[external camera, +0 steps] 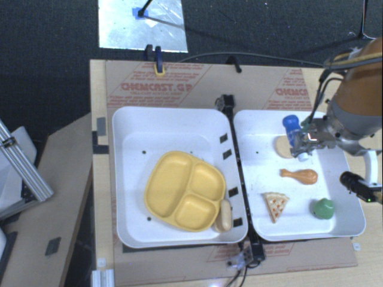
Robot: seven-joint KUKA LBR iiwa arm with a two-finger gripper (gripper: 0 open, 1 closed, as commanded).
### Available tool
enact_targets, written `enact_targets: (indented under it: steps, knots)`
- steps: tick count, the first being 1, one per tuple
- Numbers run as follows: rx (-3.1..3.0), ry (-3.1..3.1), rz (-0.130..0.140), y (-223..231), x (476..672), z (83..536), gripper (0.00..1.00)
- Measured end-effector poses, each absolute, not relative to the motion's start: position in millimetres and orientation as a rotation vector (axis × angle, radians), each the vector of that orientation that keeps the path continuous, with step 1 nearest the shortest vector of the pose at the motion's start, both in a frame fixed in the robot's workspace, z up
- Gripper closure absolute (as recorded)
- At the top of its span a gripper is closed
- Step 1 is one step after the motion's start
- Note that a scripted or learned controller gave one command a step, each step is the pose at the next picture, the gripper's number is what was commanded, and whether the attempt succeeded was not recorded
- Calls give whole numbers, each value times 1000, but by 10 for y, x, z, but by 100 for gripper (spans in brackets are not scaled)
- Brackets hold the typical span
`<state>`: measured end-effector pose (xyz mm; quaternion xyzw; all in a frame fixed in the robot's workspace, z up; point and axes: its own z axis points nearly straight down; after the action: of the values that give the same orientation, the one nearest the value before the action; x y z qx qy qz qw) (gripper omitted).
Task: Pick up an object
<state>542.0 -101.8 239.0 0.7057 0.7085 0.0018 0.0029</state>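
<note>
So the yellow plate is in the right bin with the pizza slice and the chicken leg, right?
Not quite. The yellow plate sits in the left bin, as the camera view shows. The pizza slice and the chicken leg are in the right bin, so they are not with the plate.

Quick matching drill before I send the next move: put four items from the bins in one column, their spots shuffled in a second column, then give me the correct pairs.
Items:
1. yellow tray
2. pizza slice
3. green ball
4. blue bottle

Places:
A. right bin, far side, beside the gripper
B. left bin, near its middle
C. right bin, near-right corner
D. right bin, near side, close to the divider

Pairs: 1-B, 2-D, 3-C, 4-A
</note>
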Motion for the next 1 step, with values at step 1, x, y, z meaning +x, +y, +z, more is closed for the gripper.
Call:
enact_targets:
  steps: [1]
  knots:
    - [2211, 2231, 4, -456, 5362, 2468, 100]
